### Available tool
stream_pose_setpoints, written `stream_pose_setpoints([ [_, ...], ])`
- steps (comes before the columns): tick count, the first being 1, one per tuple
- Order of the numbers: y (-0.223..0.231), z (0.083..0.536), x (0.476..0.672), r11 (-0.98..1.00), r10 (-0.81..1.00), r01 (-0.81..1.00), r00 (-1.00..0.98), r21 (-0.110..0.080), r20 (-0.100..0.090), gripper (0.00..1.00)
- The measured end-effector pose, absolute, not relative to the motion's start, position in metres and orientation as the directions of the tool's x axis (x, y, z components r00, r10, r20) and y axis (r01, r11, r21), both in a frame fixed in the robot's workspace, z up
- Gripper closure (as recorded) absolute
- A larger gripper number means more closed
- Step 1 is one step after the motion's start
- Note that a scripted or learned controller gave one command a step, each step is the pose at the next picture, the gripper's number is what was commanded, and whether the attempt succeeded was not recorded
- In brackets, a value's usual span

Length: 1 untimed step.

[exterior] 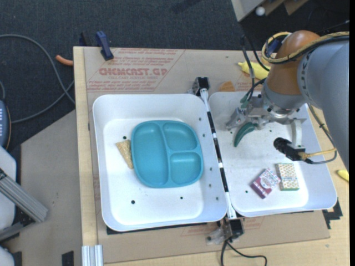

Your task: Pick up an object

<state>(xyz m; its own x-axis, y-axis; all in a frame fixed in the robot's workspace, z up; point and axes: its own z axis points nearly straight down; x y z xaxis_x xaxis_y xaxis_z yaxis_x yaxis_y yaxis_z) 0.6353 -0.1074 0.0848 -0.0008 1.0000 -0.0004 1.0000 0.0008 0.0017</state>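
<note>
My gripper [249,121] hangs over the upper left part of the right bin [321,198], at the end of the grey arm with the orange band. A dark green curved thing [242,134] sits right under it, its upper end tucked beneath the gripper and its lower tip pointing down-left toward the bin floor. I cannot tell whether it is held or just lying there. Two small printed packets lie lower in that bin: a purple-and-white one [264,182] and a green-and-pink one [288,177].
The left bin [111,204] holds a teal divided plate [167,153] with a tan cracker-like piece [124,150] poking out at its left. A yellow thing [250,68] and a small orange thing [226,86] lie on the cardboard behind the right bin.
</note>
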Motion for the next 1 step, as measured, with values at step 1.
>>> stream_pose_setpoints([
  [1,-0.1073,0.0950,0.6358,0.001,1.000,1.000,0.000,0.004,-0.001,1.00],
])
